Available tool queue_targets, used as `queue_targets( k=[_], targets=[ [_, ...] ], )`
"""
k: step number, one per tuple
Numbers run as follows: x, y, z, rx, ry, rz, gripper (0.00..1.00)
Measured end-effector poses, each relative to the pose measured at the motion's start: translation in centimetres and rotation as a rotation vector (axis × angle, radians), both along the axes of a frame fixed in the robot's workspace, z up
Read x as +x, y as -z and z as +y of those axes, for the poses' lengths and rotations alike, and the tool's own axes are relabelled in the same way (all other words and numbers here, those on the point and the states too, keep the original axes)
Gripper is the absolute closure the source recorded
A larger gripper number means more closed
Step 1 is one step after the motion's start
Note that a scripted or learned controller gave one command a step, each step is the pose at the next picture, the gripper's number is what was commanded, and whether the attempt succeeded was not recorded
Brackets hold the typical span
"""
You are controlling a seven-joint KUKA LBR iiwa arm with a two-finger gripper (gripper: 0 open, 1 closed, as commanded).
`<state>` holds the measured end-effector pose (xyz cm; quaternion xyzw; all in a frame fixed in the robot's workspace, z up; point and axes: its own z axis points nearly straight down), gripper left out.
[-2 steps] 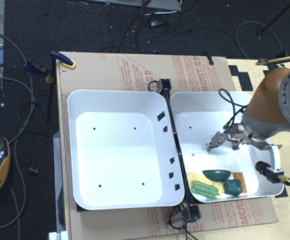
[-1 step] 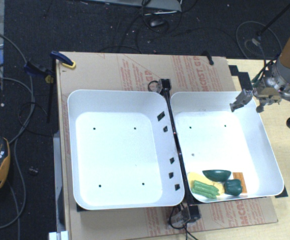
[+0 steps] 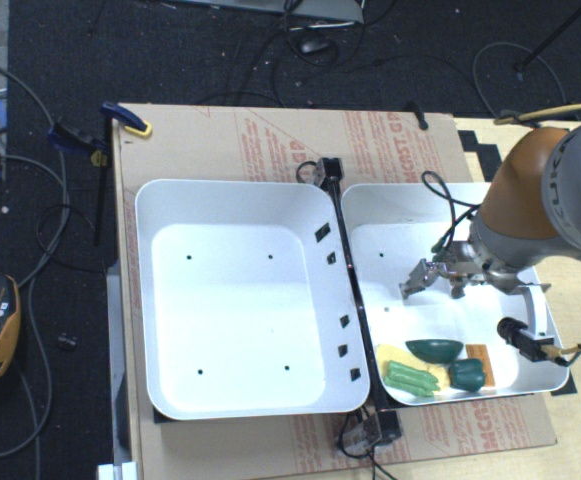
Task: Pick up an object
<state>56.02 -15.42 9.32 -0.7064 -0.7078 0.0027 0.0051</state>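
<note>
A: Pincer (image 3: 420, 278), item one: hangs over the middle of the right bin (image 3: 390, 218), nothing between its fingers; whether wide or narrow, cannot tell.

B: Candidates?

A: All at the right bin's near edge: dark green bowl-shaped piece (image 3: 435, 349), light green ridged piece (image 3: 410, 377), teal lump (image 3: 467, 373), yellow and orange scraps partly covered beneath them.

B: Step?

A: Approach, by my judgement. Next: travel nearward, descend over one piece. Arm (image 3: 540, 198) cut off at right.
</note>
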Motion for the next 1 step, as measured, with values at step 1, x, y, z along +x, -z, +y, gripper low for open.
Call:
queue_targets(
  k=[1],
  targets=[
    [-6.39,-4.69,4.56,-0.003,0.0,-0.013,0.0]
  ],
)
